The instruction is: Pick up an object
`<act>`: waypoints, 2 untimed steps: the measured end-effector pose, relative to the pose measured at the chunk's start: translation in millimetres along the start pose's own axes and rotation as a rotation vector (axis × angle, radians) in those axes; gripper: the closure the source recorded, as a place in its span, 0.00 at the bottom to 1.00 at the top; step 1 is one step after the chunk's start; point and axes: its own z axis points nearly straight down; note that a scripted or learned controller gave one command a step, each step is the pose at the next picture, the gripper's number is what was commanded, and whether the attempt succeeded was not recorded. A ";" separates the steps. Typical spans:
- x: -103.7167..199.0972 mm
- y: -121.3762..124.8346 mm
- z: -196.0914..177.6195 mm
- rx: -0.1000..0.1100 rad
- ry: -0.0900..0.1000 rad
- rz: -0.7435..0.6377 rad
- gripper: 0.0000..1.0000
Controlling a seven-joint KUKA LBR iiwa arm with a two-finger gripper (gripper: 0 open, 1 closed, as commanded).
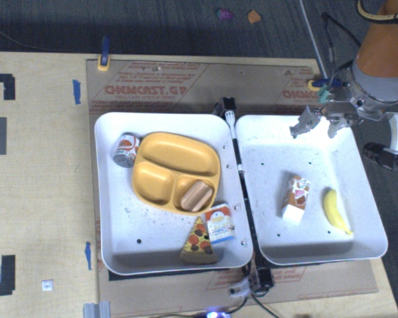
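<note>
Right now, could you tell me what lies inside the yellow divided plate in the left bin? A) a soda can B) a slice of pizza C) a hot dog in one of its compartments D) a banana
C. The hot dog sits in the lower right compartment of the yellow plate, while the banana lies in the right bin and the can and pizza slice rest outside the plate.

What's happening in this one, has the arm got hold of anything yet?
Not yet. The arm's gripper hangs over the far edge of the right bin, its fingers spread with nothing between them. That bin holds a small carton and a banana, lying apart and both untouched. The left bin holds a yellow divided plate with a hot dog in one compartment, a can, a pizza slice and a small box.
</note>
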 end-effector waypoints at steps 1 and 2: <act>6.5 -40.6 157.4 -0.004 -0.001 0.001 0.00; 9.5 -78.8 167.6 -0.018 -0.004 0.000 0.00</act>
